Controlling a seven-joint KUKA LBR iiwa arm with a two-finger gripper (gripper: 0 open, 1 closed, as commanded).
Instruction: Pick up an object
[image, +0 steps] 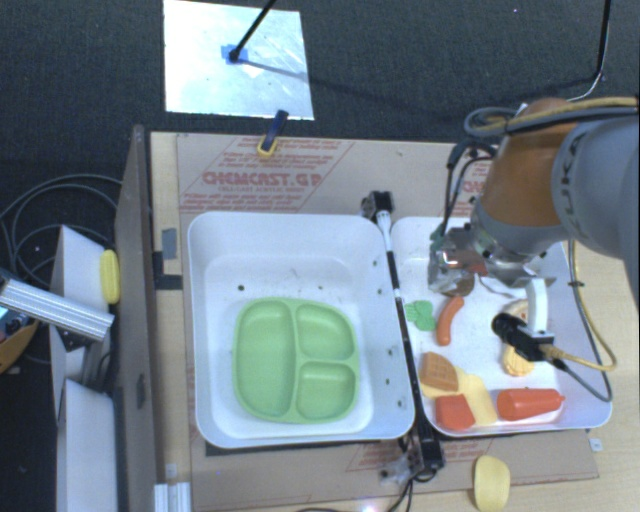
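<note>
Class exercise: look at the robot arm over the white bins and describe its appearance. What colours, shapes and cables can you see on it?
The arm is a thick, rounded grey tube with a broad orange band above the wrist. Thin yellow and black cables loop over the top of that band. Below it sits a shiny silver metal wrist piece.

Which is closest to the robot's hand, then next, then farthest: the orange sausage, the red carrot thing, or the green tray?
From the hand:
1. Orange sausage, just below it in the right bin.
2. Red carrot, at that bin's lower right.
3. Green tray, over in the left bin.
</note>
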